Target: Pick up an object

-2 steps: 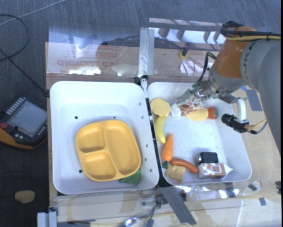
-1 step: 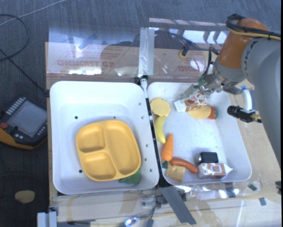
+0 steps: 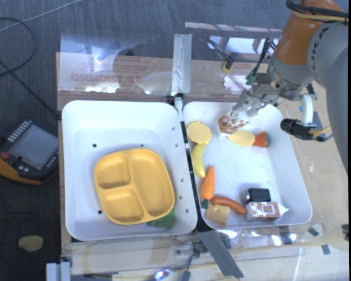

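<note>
Overhead slant view of the worktop [image 3: 316, 157] with two white bins. The arm [image 3: 304, 34] reaches from the right over the far edge of the right bin [image 3: 292, 174]. The fingers [image 3: 249, 106] point down and toward the left, slightly parted, with nothing seen between them. Just below the tips lies a giraffe toy [image 3: 230, 122], touching a pale yellow slice [image 3: 241, 138] with an orange-red piece [image 3: 261, 139] beside it. Farther from the fingers: a yellow disc [image 3: 199, 133], banana [image 3: 197, 159], carrot [image 3: 207, 183], sausage [image 3: 228, 204], black block [image 3: 258, 195] and small carton [image 3: 263, 211]. Well apart, the left bin [image 3: 81, 127] holds a yellow tray [image 3: 134, 185].
</note>
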Controlling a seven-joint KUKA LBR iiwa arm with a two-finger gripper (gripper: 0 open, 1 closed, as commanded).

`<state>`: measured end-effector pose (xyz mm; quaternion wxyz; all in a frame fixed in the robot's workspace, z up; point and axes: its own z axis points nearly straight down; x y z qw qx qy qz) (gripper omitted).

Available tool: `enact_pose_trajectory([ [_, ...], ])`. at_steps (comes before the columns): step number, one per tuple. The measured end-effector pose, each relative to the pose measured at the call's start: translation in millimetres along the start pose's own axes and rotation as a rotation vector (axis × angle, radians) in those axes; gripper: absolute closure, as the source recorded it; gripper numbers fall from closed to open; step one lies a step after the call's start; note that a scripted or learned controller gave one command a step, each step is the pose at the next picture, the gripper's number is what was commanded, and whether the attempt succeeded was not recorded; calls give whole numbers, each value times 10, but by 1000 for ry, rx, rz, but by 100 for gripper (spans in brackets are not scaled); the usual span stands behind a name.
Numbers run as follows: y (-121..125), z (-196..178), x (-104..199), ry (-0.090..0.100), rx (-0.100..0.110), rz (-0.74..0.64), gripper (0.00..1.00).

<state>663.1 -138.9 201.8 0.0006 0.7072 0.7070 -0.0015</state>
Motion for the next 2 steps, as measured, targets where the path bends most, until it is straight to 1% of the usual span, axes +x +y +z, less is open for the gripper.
enact_pose_trajectory([
  [1, -358, -71, 355, -1, 1, -17, 100],
  [2, -570, 201, -16, -1, 0, 36, 100],
])
